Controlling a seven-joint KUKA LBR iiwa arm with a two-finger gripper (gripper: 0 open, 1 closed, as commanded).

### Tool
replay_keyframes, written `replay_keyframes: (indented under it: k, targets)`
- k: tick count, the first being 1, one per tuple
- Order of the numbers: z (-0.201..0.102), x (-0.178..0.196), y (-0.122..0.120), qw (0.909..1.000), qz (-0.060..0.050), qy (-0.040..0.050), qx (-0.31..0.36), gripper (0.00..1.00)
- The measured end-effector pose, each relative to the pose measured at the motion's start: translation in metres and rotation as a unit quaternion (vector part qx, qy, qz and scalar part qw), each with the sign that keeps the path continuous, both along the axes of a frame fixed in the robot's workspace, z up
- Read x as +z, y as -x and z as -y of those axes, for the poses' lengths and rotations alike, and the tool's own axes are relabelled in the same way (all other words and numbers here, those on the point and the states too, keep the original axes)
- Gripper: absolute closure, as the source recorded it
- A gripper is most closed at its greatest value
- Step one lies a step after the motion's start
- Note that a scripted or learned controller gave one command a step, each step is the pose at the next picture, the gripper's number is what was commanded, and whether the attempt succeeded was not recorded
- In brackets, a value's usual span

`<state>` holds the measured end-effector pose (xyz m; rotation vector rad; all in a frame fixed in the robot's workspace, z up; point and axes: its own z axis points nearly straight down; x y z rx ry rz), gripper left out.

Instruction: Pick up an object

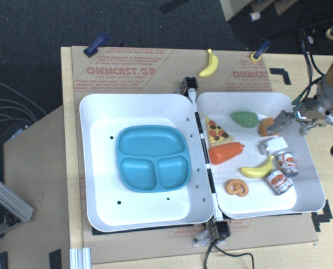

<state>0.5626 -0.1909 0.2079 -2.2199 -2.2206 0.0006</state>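
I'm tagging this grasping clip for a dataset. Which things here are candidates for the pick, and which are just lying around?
Candidates, in the right bin:
pizza slice, carrot, green leaf, banana, pretzel, two cans, claw

Lying about:
blue tray, second banana on the bench

Two bananas point(257, 170) (one point(209, 65) outside the bins), two cans point(279, 181), one blue tray point(153, 157), one pretzel point(237, 188), one pizza slice point(216, 131).

One fixed camera, mounted above the worktop point(155, 66), looks down at a slant. Both white bins sit mid-frame, the left bin point(93, 150) and right bin point(306, 195) fully within view. Dark floor fills the upper part of the frame. Viewing distance is moderate; small items remain distinguishable.
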Motion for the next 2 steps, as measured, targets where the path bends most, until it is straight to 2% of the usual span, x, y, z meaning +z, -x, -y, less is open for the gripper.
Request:
replay_keyframes:
  k: [1, 2]
  targets:
    - [0.026, -0.124, -0.085, 1.0000, 0.000, -0.0057, 0.003, 0.00]
    - [0.029, -0.113, -0.085, 1.0000, 0.001, -0.0010, 0.003, 1.00]
